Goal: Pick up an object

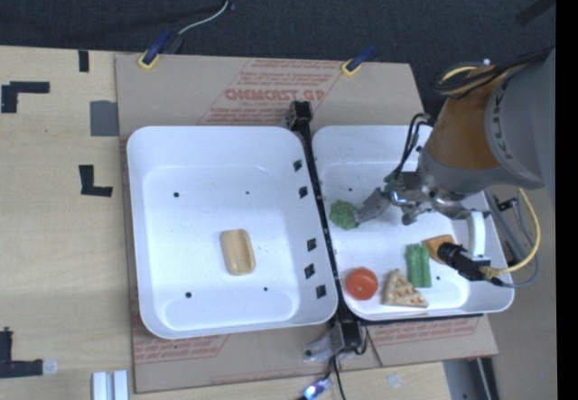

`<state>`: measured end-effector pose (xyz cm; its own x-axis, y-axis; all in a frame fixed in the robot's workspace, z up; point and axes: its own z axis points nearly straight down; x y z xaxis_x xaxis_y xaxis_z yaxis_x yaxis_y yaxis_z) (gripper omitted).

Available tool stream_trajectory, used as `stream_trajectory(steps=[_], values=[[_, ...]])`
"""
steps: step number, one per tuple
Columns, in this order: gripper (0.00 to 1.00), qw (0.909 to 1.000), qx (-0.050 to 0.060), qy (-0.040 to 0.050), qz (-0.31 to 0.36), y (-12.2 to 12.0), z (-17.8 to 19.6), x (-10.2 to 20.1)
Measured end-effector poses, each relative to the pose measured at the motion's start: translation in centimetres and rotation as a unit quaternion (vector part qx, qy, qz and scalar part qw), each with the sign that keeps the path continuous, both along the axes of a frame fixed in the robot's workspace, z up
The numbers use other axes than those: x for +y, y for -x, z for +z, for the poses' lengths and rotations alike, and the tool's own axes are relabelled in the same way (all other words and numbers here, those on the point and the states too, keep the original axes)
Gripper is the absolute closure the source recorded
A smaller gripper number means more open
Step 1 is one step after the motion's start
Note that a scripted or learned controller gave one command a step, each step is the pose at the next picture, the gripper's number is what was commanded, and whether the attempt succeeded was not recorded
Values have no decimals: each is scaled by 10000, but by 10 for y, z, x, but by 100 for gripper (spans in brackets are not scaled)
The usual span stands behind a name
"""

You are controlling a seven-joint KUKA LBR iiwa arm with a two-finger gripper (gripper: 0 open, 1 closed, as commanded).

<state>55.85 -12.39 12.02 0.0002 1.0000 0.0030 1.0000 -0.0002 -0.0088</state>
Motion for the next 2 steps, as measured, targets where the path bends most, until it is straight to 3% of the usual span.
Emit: stream_trajectory(steps=[1, 2], values=[[100, 10000, -29, 13, 9, -3, 11, -1], [100, 9999, -110, 35, 15, -69, 107, -13]])
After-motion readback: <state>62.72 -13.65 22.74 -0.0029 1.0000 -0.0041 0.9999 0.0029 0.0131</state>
